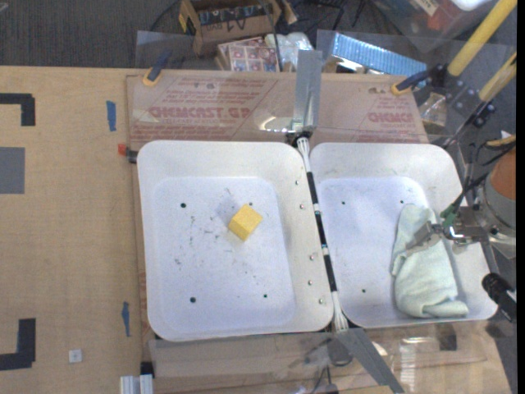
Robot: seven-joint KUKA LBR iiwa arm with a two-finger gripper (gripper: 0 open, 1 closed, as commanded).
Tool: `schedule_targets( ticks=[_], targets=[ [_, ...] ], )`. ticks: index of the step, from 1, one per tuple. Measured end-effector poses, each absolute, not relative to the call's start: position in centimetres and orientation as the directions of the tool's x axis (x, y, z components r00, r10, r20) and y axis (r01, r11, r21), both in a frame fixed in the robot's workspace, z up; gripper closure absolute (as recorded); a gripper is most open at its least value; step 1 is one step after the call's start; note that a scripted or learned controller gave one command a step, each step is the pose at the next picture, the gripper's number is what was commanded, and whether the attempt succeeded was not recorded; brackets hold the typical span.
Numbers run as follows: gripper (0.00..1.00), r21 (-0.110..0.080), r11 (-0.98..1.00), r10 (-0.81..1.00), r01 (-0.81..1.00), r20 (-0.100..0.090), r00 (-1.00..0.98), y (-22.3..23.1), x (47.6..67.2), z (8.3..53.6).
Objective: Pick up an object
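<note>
Plywood table [66, 220], two white bins side by side. Left bin [164, 171] has small yellow block [244, 222] near middle, sitting alone. Right bin [361, 171] has pale green cloth [422, 273] bunched along right side. Arm mostly cut off at right edge. Gripper [433, 232] down at cloth's top edge, touching it; honestly can't tell if fingers open or pinching.

**Arm cut off, fingers hard to read**

The arm [502, 189] is running off the right edge, most of it lying out of frame; the gripper [435, 230] is showing small and dim over the pale cloth [422, 265]; its fingers are perhaps touching the fabric.
</note>
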State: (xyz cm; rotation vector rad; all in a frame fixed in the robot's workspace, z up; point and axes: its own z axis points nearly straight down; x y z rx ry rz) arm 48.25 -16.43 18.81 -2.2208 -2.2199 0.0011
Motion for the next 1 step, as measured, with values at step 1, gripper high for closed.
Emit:
schedule_targets(
  ticks=[1],
  targets=[
    [0.0, 0.0, 0.549, 0.836, 0.836, 0.001, -0.549, -9.51, 47.98, 20.88]
  ],
)
